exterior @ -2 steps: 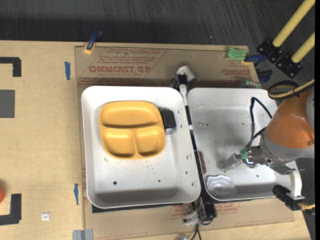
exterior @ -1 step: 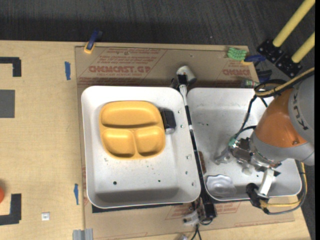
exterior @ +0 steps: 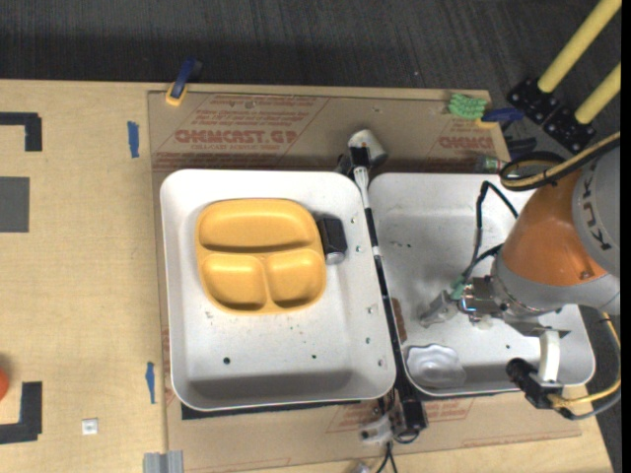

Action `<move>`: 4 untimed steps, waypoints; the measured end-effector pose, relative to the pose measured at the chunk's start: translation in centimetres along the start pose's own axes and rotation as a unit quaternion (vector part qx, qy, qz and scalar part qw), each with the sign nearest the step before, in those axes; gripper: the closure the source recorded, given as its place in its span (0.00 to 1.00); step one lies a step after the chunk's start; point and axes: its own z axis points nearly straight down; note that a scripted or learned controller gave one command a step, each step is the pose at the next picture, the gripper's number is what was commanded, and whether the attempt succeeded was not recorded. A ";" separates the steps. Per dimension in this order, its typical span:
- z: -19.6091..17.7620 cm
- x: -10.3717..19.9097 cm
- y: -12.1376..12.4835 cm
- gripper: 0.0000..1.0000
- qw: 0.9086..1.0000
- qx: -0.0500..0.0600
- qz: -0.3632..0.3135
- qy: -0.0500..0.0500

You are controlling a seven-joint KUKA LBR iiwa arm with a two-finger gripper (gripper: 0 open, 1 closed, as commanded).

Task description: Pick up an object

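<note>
Scanning from the left: the left shallow white plastic bin (exterior: 187, 294) holds a yellow moulded plastic tray with three compartments (exterior: 261, 254), lying flat toward the bin's far half. Touching its right edge, against the bin wall, sits a small dark grey block-like object (exterior: 330, 237); I can't make out what it is

Crossing the divider into the right shallow white plastic bin (exterior: 414, 215): a clear crumpled plastic cup or lid (exterior: 434, 365) lies at the near-left corner, pale against the floor and hard to read

Further right, the grey arm with its orange band (exterior: 547, 249) hangs over this bin. The two-finger gripper (exterior: 439, 310) points left and down, just above the bin floor, near the clear piece but apart from it. I cannot tell how the pincer stands, and I see nothing held in it

Handling, my judgement: the clear piece is the nearest candidate. Probably very light, thin, springy, slick; likely to buckle or squirt out under a squeeze. I'd take it across the rim, where it looks stiffest. The yellow tray looks rigid and light but too wide to span; only an edge or a compartment divider would serve
</note>
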 end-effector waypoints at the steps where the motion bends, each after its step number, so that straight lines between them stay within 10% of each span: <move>1: -6.8 -5.0 3.6 0.00 0.999 0.002 0.053 0.001; 2: -1.5 -8.4 9.0 0.00 0.999 -0.005 0.038 0.004; 4: -0.9 -0.9 15.4 0.00 0.994 0.000 -0.113 0.000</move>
